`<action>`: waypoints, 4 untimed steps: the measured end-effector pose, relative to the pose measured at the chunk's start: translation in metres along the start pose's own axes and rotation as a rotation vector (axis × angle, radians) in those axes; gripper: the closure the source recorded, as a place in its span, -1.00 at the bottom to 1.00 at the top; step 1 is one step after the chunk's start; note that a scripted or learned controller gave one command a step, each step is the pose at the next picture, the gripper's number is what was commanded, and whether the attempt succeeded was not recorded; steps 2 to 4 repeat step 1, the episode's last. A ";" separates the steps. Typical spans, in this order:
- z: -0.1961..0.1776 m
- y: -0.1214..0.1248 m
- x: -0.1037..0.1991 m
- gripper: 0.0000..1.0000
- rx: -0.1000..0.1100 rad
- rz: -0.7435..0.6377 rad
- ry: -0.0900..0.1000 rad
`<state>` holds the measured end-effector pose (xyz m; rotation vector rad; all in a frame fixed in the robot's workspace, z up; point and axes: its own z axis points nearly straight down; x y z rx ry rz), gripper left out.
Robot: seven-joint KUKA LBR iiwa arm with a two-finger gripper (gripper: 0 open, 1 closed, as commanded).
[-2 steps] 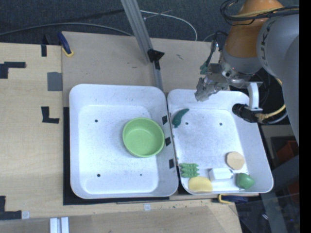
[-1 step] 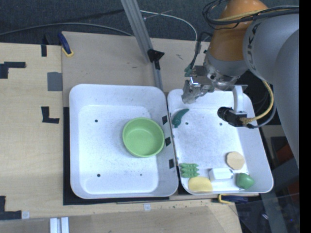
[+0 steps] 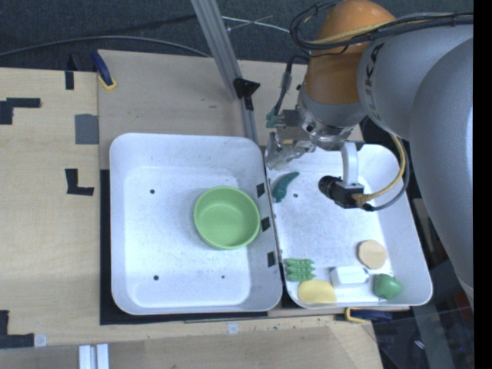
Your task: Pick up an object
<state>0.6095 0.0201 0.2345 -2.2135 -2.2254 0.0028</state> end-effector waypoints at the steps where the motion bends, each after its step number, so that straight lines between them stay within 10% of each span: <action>1: 0.009 -0.012 0.048 1.00 0.000 0.000 0.000; 4: 0.009 -0.012 0.048 1.00 0.000 0.000 0.000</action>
